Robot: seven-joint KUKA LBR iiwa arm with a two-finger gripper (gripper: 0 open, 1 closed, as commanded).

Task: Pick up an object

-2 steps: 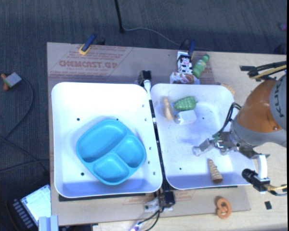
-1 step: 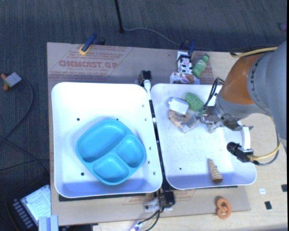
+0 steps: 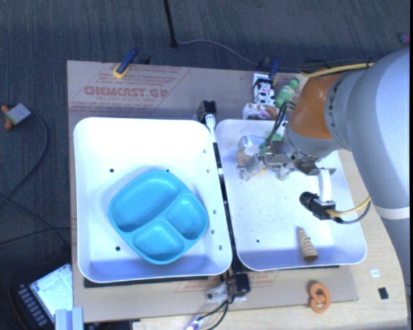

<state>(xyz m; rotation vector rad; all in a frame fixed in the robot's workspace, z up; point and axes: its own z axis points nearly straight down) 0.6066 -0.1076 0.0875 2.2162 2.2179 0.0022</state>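
1. I am reaching in over the right bin [image 3: 351, 253] with my arm [image 3: 372, 122], and my gripper [image 3: 261, 162] is sitting low near the bin's upper left corner.
2. The pickup is not looking finished: I am seeing nothing lifted clear of the bin floor, so the grasp and the raise are both, by my judgement, yet to come.
3. Whether my gripper is parted or closed I cannot tell; the metal there is blurring together with whatever lies under it.
4. A small pale, tan-tinged thing [image 3: 245, 158] is lying right at my gripper's left edge, touching or nearly so; I cannot tell which.
5. A ridged tan cone [image 3: 305, 245] is resting near the bin's lower edge, well apart from my gripper.
6. The left bin [image 3: 89, 184] is holding a blue divided tray [image 3: 158, 215], far from where I am working.
7. I am judging the pale thing the likeliest target, being closest.
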